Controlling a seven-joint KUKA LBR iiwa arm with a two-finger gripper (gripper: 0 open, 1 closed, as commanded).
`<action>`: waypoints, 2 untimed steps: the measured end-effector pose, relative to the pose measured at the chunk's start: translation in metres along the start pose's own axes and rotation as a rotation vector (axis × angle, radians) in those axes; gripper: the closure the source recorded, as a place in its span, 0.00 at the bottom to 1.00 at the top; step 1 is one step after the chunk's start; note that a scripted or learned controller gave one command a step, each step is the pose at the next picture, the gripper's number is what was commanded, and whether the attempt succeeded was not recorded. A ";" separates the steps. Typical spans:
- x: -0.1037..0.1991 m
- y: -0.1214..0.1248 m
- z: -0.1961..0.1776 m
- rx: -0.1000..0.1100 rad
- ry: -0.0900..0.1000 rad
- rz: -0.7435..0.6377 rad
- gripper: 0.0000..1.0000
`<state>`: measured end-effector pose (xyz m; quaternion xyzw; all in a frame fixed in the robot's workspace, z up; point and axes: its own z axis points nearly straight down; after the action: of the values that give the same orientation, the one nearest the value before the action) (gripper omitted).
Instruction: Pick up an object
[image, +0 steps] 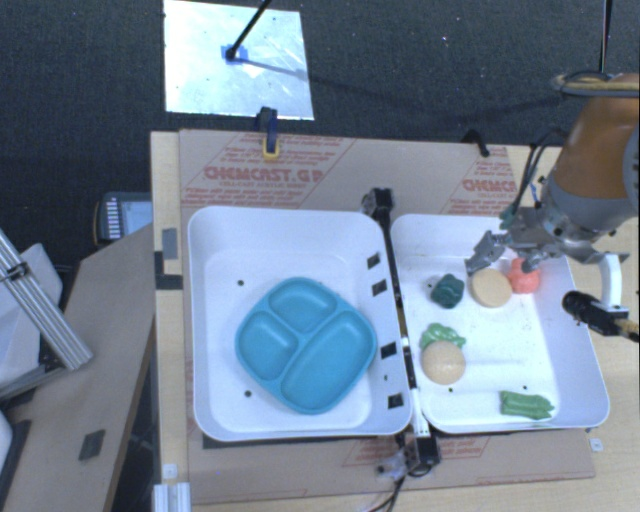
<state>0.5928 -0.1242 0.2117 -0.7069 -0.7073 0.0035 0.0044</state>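
Nearest the camera, right-hand shallow white bin: a green ridged plastic piece lies at the front edge, then a tan round ball with a green leafy top just left of centre. Further back, a dark teal lumpy object sits just beside a beige round disc-like object, with a small red-orange object touching or nearly touching the disc on its right. Left-hand white bin holds a blue three-compartment plastic plate, well apart from the action. The grey two-finger gripper hangs over the back of the right bin, just above the beige disc and red-orange object. Jaws look parted; nothing is visible between them, so no grasp yet. Step in hand, my read: approach and alignment over a target, most likely the disc or the red-orange piece; can't tell which. Next move calls for committing to one, centring on it, descending and closing. Risk: the two sit so close that a finger may land on the neighbour and push both instead of gripping. Behind the bins: brown cardboard sheet on the bench.
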 end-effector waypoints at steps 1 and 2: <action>0.000 0.003 -0.007 -0.012 -0.002 -0.002 0.00; -0.006 0.010 0.050 -0.008 -0.001 -0.001 0.00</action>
<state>0.6025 -0.1298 0.1616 -0.7065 -0.7077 0.0010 0.0011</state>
